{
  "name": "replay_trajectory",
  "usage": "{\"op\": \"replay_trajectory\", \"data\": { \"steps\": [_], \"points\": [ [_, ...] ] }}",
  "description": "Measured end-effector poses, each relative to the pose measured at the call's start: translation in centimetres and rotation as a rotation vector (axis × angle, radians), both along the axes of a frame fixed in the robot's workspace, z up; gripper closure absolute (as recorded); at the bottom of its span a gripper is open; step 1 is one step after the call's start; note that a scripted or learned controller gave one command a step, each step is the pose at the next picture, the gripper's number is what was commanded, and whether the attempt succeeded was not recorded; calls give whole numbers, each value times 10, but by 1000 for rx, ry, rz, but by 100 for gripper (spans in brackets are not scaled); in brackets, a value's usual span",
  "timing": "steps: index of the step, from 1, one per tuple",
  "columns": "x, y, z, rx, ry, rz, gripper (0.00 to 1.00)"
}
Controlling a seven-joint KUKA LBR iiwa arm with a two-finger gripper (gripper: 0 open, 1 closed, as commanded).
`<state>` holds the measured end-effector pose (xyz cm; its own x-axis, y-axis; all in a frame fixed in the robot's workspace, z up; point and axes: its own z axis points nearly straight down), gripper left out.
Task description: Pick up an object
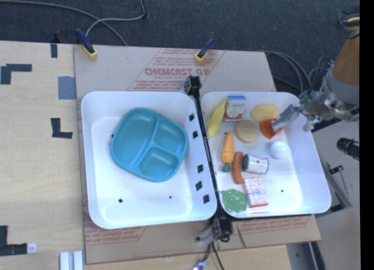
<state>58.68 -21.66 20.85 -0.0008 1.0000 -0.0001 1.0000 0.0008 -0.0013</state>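
Observation:
The right bin (304,196) holds several small items: a yellow banana (215,118), a small red and blue carton (235,108), a yellow lemon (265,111), a tan round piece (246,131), a red piece (267,129), a white egg (280,149), an orange carrot (227,147), a red sausage (237,168), a small can (256,164), a red and white packet (255,193) and a green leafy piece (234,200). My gripper (293,123) hangs over the bin's right side, open, with nothing between its fingers. Its left finger (284,117) points at the red piece.
The left bin (96,204) carries a blue divided plate (149,144). A black hinge strip (201,146) runs between the two bins. Two yellow and blue clamps (85,42) (204,51) pin the cardboard behind the bins. Cables lie on the dark floor at the back.

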Motion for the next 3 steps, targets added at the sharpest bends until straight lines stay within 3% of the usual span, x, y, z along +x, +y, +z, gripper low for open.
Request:
{"op": "replay_trajectory", "data": {
  "steps": [1, 2, 3],
  "points": [
    [26, 118, -117, 2, -8, 3, 0],
    [25, 117, -109, 1, -5, 3, 100],
    [25, 159, 7, 0, -3, 2, 100]
  ]
}}
